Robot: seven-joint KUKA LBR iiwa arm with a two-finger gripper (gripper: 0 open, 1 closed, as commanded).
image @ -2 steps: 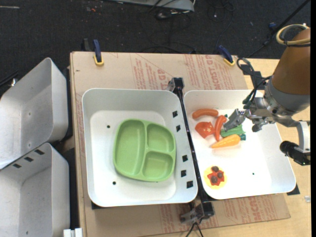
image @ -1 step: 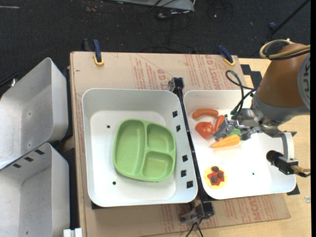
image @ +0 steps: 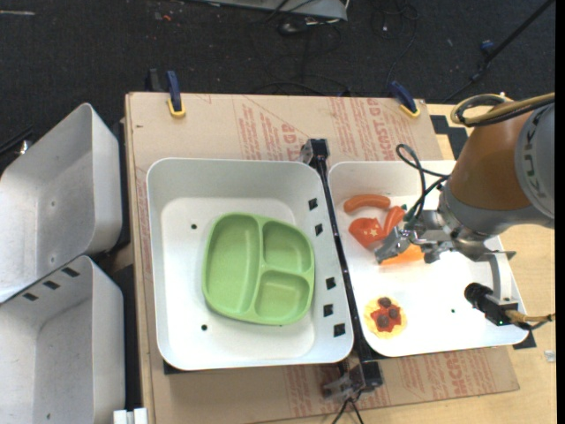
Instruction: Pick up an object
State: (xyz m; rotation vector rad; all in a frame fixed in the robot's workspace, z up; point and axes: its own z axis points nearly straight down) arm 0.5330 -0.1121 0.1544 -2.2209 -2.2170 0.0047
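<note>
In the right bin (image: 459, 325), my gripper (image: 394, 242) hangs low over a cluster of toy foods near the bin's left wall. An orange carrot-like piece (image: 406, 256) lies right under it, partly hidden. A red tomato-like piece (image: 365, 230) touches the gripper's left side. A red-orange sausage (image: 366, 203) lies just behind them. A small yellow tart with dark red berries (image: 386, 316) sits apart, near the bin's front. Whether anything is gripped is hidden by the gripper body.
The left bin (image: 177, 193) holds a green divided plate (image: 259, 269). The arm's orange band (image: 499, 162) leans in over the right bin's far right side. Black clips line the wall (image: 335, 254) between the bins. Two spare white bins (image: 53, 237) stand off the bench at left.
</note>
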